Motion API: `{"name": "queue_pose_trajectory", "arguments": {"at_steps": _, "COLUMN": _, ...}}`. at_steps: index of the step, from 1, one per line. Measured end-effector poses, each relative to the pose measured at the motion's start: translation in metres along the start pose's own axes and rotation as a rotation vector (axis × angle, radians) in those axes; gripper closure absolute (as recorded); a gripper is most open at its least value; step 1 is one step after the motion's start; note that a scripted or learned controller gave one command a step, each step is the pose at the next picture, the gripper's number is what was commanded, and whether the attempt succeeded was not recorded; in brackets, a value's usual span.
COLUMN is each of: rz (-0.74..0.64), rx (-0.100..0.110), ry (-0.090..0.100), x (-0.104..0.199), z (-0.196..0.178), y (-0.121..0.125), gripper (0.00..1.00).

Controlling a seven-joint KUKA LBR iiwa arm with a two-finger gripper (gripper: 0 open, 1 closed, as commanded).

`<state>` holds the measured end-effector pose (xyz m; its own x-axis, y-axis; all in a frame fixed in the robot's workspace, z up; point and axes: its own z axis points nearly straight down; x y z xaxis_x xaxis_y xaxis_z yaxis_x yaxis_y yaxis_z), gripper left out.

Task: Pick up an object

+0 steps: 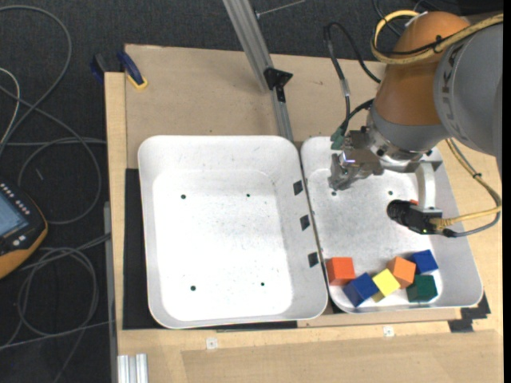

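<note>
Several small blocks lie along the near edge of the right bin (375,222): an orange block (342,270), a blue block (361,288), a yellow block (386,282), a second orange block (404,270), another blue block (424,260) and a dark green block (422,288). My gripper (345,170) hangs over the far left part of that bin, well away from the blocks. Nothing shows between its fingers.
The left bin (219,230) stands beside the right one, joined by black clips (304,222). A metal pole (255,46) slants up from behind the bins. Cables and a handheld device (16,226) lie on the floor to the left.
</note>
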<state>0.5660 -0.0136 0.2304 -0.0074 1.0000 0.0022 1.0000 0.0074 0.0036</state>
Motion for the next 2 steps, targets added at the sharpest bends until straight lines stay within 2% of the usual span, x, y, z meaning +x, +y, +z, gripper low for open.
{"name": "queue_pose_trajectory", "arguments": {"at_steps": 1, "rz": 0.0, "rx": 0.001, "ry": 0.0, "x": 0.057, "z": 0.002, "y": 0.025, "gripper": 1.0}}
{"name": "queue_pose_trajectory", "arguments": {"at_steps": 2, "rz": 0.0, "rx": -0.001, "ry": 0.001, "x": 0.106, "z": -0.012, "y": 0.052, "gripper": 1.0}}
